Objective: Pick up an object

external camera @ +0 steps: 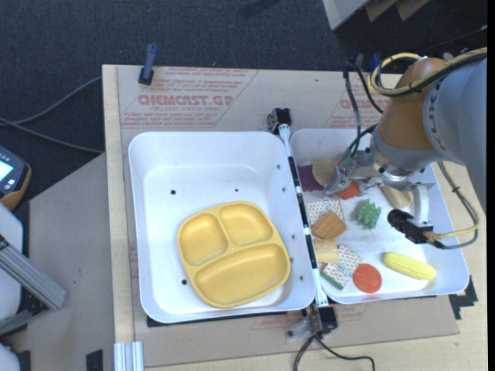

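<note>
Dark carpet is surrounding the desk [193, 91], which is carrying two white bins. One yellow divided plate [233, 253] is lying in the left bin [155, 161]. Right of centre, the right bin [452, 265] is holding one corn cob [409, 266], one red tomato [367, 278], one green broccoli [367, 214] and one waffle piece [329, 226]. At that bin's upper left, the hand [340, 182] is hovering low over the toys; whether it is apart or together cannot be told.
</note>
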Controlling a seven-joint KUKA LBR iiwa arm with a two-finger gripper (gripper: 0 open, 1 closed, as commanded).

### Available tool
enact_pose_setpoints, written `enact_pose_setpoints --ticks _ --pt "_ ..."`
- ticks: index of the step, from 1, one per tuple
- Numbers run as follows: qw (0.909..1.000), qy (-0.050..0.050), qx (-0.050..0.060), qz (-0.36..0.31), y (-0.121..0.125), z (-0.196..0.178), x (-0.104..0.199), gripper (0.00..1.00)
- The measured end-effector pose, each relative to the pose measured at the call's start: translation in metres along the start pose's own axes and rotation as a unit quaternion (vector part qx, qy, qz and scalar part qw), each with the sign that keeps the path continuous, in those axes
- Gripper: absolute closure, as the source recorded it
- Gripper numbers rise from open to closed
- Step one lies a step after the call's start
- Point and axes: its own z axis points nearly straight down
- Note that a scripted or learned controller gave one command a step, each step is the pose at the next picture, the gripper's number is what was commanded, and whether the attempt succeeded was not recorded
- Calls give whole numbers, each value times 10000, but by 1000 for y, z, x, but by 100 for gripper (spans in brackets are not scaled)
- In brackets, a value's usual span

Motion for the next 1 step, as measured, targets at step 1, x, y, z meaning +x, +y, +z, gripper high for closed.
enact_pose_setpoints --ticks 1 --pt "10000 16 -59 -41 -3 -112 81 100"
